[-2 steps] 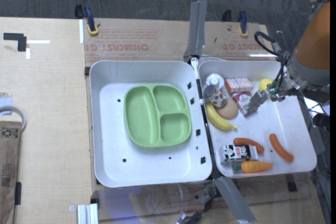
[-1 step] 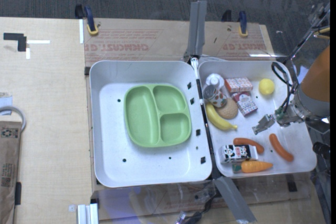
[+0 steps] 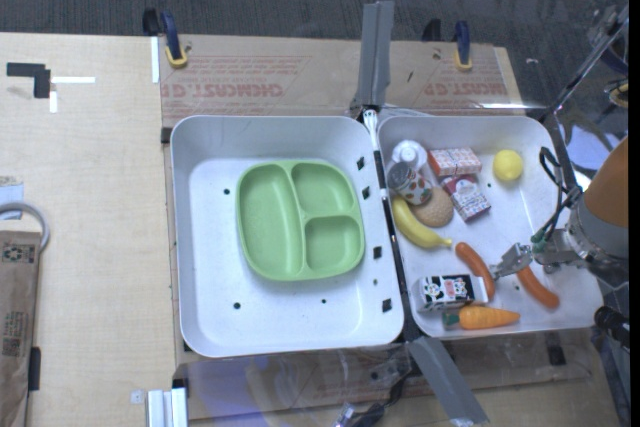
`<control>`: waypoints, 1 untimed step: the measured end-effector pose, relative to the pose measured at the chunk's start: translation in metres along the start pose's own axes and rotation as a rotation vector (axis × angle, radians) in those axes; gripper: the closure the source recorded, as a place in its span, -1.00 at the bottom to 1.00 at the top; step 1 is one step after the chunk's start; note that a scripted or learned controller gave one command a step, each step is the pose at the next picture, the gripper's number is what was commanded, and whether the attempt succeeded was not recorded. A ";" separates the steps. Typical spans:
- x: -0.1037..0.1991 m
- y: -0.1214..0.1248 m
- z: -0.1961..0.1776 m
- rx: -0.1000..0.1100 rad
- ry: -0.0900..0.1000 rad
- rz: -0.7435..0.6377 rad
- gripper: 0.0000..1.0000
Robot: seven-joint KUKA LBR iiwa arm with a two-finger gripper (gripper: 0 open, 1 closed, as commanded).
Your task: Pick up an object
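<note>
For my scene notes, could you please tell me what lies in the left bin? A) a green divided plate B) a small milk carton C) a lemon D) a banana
A: the green divided plate lies in the left bin, while the food items sit in the right bin.

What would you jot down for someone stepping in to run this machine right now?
Gripper: low in the right bin, fingers open, nothing between them.
Nearest things: two sausages, one to its left in the view and one just below it; the carrot and milk carton sit by the front wall.
Left bin: green divided plate.
Done: nothing lifted yet.
Left: close on one item and raise it.
</note>
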State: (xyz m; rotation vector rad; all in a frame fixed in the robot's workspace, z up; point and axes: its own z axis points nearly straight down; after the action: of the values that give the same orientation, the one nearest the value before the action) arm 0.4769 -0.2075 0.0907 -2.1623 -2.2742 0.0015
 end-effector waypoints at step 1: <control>0.000 0.000 -0.009 0.000 0.000 0.003 1.00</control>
State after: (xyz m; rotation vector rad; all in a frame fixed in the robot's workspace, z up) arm 0.4771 -0.2077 0.0992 -2.1650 -2.2710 0.0013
